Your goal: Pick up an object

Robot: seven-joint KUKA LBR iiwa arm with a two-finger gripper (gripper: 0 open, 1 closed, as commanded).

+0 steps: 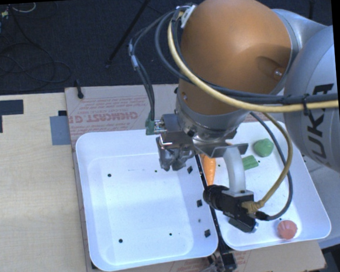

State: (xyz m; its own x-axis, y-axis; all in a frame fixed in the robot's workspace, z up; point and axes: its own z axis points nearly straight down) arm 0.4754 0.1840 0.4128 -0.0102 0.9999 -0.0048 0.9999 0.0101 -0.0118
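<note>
Hovering over the divider between the two white bins, the gripper [173, 159] sits low near the far rim of the left bin [96, 167], and whether it is clenched or released cannot be told from up here; nothing shows in its grasp. The nearest candidate is the orange carrot-shaped piece [209, 168] in the right bin [316, 209], lying just beside the divider and partly tucked under the arm's wrist. Its long axis runs roughly from the far rim toward the near rim, the near end looking a touch narrower, though the far end is hidden. It reads as a light, stiff plastic toy, smooth and likely a bit slippery, so a pinch across its narrow width near the middle seems the safest hold, jaws set square to that long axis. Further right sit a rounded green piece [263, 147] and a flatter green piece [250, 162], both near the far rim, and a small pink-red round thing [287, 229] lies well apart in the near corner; that one looks prone to rolling away.
</note>
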